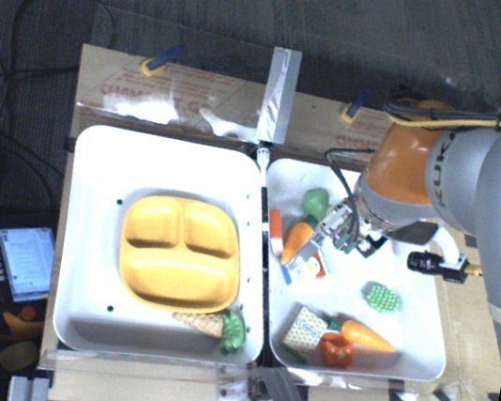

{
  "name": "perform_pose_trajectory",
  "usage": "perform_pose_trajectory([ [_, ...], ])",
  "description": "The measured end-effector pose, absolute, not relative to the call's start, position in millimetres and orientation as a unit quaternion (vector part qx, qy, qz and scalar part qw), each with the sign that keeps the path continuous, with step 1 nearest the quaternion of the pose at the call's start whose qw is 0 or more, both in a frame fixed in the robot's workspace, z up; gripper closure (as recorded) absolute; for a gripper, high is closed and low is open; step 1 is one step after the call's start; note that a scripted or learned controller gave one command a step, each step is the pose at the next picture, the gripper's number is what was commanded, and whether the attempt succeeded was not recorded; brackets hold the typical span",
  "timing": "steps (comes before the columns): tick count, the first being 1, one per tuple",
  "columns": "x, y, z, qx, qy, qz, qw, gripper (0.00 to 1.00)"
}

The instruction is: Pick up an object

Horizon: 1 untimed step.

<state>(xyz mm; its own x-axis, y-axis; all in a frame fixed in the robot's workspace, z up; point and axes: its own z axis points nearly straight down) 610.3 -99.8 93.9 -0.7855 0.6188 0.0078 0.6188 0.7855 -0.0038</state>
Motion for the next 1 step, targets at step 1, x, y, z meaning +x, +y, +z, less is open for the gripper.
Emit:
perform_pose_trajectory([
  [1,632.8,-103.2,95.9,-0.432,-0.902,-0.0018,-0.006,0.00],
])
